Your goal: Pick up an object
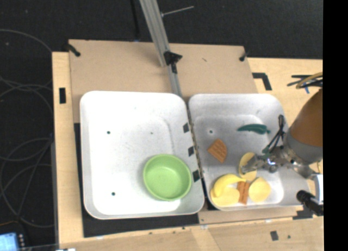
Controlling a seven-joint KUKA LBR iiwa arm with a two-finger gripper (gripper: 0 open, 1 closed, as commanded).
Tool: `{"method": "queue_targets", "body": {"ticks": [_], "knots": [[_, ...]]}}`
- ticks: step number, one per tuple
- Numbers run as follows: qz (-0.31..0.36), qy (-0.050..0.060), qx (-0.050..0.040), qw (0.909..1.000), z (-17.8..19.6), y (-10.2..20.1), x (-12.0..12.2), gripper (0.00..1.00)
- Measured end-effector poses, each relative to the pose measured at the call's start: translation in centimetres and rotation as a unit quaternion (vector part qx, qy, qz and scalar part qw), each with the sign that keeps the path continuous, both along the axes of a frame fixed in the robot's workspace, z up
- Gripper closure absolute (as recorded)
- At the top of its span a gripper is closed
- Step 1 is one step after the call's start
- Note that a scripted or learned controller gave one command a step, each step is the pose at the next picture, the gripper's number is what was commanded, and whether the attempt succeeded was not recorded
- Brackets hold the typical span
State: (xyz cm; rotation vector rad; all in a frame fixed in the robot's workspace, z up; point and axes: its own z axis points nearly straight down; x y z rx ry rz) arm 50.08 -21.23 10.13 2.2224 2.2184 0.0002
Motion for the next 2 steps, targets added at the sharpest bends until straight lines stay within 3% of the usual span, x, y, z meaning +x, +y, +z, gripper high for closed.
{"method": "queue_targets", "body": {"ticks": [1,2], "knots": [[-0.001,-0.003,0.0000,1.0000,1.2,0.0,0.2,1.00],[0.001,-0.003,-0.0004,1.0000,5.7,-0.3,-0.1,1.00]]}}
